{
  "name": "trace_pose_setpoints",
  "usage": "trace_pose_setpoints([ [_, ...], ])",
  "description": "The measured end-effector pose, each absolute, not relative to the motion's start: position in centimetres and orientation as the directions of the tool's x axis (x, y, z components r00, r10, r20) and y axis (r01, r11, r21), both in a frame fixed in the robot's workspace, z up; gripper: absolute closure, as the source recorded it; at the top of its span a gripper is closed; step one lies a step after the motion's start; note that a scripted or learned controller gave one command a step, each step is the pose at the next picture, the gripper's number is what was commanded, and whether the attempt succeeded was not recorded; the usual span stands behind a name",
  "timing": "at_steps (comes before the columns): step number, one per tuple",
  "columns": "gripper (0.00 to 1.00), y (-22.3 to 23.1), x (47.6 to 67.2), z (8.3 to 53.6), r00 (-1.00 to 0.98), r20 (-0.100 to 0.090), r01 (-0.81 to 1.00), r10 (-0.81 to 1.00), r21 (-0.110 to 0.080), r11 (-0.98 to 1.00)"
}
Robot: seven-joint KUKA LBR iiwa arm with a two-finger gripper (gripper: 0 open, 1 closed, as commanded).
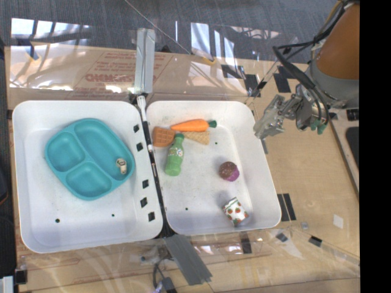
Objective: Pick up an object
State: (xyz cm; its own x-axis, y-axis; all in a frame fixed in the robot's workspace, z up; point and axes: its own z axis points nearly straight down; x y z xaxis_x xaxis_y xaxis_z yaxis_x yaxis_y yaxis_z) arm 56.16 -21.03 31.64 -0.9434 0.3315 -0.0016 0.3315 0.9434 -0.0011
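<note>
Counting: one carrot (190, 126) | one bottle (175, 156) | one tray (88, 157) | two bins (36, 224)

So the gripper (269, 122) hung just past the right bin's (264, 163) right rim, over the bench (311, 182), not touching anything in the bin. Inside that bin: an orange carrot (190, 126) up top, a waffle-looking piece (161, 137) beside it, a cone-ish wedge (199, 137) under the carrot, and a green bottle (175, 155) lying just below. A dark purple round thing (229, 171) sat mid-right, with a small patterned cup (235, 212) tipped over near the front. The left bin (36, 224) held a teal divided plate (85, 157) with a tiny object (122, 165) on its right edge.
</note>
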Motion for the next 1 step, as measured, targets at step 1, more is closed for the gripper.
trace_pose_setpoints([
  [1,1.00,-21.06,59.28,35.28,-0.832,-0.005,0.554,0.554,0.000,0.832],
])
